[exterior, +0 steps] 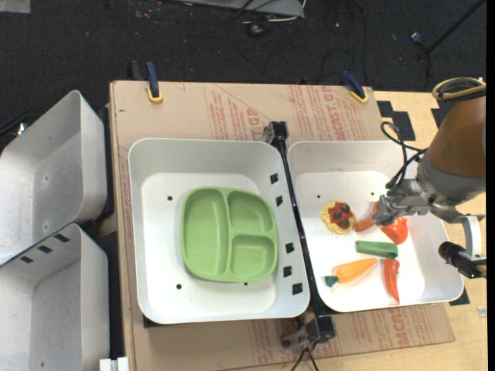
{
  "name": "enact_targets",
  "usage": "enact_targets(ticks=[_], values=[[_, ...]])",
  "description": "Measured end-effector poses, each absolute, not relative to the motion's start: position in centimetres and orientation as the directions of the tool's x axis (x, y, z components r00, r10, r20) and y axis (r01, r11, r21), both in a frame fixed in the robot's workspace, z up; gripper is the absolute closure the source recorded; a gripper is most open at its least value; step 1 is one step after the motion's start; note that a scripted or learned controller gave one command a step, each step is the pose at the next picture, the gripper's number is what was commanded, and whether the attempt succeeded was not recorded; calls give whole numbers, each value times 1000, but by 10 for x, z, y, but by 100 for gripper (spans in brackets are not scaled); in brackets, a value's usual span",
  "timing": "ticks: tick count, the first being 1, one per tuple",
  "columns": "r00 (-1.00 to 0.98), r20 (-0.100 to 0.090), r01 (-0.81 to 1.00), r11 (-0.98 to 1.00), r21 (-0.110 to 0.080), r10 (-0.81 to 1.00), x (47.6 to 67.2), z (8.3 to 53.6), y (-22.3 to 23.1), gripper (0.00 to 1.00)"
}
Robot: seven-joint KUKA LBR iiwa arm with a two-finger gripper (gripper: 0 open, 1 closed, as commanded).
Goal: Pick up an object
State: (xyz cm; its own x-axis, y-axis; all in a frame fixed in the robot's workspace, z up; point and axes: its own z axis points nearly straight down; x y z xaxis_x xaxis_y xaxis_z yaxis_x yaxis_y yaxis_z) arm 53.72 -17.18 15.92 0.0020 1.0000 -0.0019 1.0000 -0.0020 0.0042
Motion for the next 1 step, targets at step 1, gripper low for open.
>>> enact_targets(ticks=[1], values=[[2, -2, 1000, -2, 5, 1000, 531, 209, -179, 100]])
